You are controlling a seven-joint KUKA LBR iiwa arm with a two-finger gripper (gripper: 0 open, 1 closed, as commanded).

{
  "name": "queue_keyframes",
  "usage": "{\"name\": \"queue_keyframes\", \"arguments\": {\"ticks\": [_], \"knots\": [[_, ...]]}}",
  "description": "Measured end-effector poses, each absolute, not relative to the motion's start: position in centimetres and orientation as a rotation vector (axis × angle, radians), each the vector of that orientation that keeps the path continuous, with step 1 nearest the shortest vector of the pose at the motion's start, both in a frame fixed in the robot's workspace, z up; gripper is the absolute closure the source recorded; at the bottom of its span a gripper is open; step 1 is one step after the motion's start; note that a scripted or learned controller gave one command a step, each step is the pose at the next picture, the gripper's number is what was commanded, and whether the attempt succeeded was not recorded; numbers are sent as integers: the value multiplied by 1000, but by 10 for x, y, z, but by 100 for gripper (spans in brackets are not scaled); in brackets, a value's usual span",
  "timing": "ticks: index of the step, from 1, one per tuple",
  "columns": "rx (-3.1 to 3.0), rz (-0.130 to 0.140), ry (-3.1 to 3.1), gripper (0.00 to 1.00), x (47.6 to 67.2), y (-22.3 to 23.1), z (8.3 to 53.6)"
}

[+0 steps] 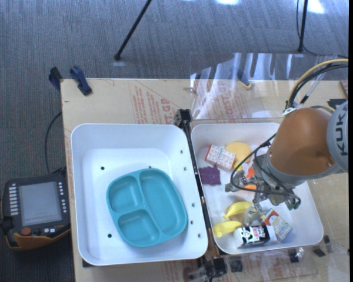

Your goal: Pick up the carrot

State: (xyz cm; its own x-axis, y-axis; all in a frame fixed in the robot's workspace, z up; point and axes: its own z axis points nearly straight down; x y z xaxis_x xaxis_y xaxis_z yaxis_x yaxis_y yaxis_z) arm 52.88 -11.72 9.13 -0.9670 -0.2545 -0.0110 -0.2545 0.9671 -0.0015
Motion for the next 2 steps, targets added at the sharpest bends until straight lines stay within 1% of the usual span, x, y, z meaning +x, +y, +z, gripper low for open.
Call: {"name": "queue_keyframes", "arguments": {"ticks": [1, 2], "knots": [[-185, 3, 3127, 0, 608, -91, 91], [-187, 6, 3127, 100, 609, -90, 102]]}}
